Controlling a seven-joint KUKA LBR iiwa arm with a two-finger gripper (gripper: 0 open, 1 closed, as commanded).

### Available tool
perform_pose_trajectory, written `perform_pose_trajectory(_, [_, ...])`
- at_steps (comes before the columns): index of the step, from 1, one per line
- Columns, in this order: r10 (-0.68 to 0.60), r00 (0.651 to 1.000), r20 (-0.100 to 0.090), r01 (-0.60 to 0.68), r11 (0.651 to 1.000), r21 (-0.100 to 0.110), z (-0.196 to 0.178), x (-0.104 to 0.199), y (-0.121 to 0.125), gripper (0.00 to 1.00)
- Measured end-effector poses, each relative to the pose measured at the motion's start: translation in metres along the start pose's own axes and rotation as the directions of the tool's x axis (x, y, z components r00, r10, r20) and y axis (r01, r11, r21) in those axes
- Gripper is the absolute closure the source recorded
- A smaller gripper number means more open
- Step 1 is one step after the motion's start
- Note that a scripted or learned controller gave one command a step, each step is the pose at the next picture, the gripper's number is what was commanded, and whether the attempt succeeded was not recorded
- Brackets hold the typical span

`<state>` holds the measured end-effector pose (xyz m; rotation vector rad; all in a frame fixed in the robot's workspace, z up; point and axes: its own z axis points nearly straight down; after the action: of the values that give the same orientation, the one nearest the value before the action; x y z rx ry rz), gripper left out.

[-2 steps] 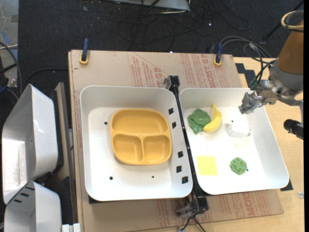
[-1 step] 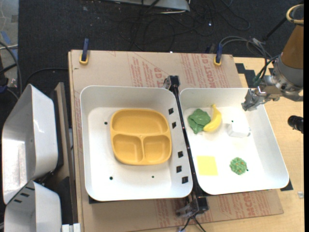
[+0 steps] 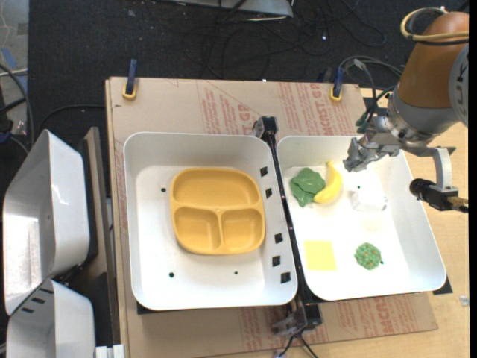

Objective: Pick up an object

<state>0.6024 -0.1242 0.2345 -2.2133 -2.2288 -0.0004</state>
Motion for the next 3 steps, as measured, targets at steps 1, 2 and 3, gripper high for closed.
perform_pose_trajectory(1, [0.002,1.000,0.001,-0.002,1.000,0.000,0.008,0.045,0.013,1.00])
perform_pose_trajectory(2, [0.003,1.000,0.001,-0.003,1.000,0.001,0.012,0.093,0.013,1.00])
perform_pose_trajectory(3, [0.001,1.000,0.000,-0.001,1.000,-0.003,0.000,0.145,0.022,1.00])
